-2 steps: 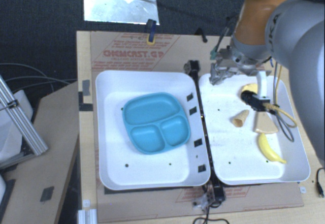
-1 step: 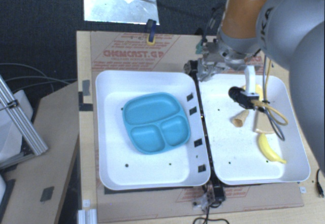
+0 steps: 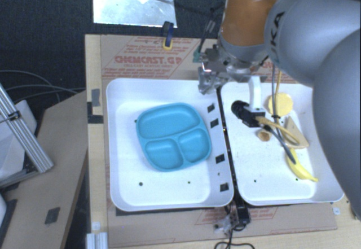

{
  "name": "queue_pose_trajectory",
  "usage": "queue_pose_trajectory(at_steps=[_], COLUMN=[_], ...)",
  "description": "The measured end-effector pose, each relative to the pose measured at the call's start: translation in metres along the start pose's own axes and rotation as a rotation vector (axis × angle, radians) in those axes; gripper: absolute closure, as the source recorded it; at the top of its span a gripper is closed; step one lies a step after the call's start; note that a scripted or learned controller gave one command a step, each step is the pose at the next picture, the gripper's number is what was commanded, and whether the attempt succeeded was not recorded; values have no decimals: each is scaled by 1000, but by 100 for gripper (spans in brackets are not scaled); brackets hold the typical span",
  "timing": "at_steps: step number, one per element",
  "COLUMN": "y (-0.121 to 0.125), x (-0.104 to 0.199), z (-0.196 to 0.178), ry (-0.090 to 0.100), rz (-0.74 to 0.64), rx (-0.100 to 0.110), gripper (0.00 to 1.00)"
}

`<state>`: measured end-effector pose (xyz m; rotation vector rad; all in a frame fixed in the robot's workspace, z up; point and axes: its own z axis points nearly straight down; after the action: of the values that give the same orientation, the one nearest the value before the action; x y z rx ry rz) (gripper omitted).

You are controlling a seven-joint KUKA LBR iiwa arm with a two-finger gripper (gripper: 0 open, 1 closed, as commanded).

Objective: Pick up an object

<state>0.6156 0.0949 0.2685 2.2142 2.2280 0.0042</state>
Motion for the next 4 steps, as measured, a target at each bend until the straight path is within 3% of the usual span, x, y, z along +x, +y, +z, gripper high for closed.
queue_pose_trajectory(at_steps=[1,2,3,4], y=[50,11,-13,-17], x=[28,71,106,141], z=[126,29,24,42], ry=[-1,1,0,-1], rz=[-1,-1,0,0], rx=[3,-1,2,2], gripper=[100,100,100,100])
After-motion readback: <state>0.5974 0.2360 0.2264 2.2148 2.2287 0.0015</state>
